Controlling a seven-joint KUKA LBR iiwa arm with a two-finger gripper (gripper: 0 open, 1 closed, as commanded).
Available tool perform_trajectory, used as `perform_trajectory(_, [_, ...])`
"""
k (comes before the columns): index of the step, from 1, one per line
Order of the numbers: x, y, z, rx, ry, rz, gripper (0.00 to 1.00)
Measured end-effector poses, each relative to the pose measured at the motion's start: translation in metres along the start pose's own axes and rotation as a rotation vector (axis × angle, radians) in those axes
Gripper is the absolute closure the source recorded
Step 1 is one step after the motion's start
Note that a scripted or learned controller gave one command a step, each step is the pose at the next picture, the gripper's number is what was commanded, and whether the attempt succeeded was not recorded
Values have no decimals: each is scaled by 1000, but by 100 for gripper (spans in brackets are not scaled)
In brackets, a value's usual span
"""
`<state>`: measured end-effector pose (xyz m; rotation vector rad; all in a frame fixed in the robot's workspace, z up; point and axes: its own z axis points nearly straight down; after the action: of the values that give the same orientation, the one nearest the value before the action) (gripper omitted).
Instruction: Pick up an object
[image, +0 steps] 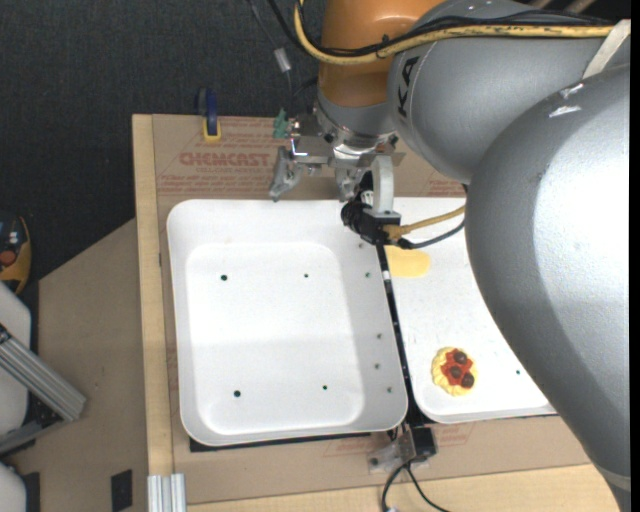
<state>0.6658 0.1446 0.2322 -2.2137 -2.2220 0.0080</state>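
You can read "CHEMCAST" in red capitals on the brown board (240, 158) under the bins, along its far edge just beyond the left bin (270, 320). Below that word runs a line of smaller red print, too fine for you to make out. On the arm's grey housing (405, 85) you see part of a dark letter, cut off and not readable.

brown board (160, 300), dark carpet (70, 90)
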Motion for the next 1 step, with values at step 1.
perform_trajectory(1, [-2,1,-18,-10,0,2,100])
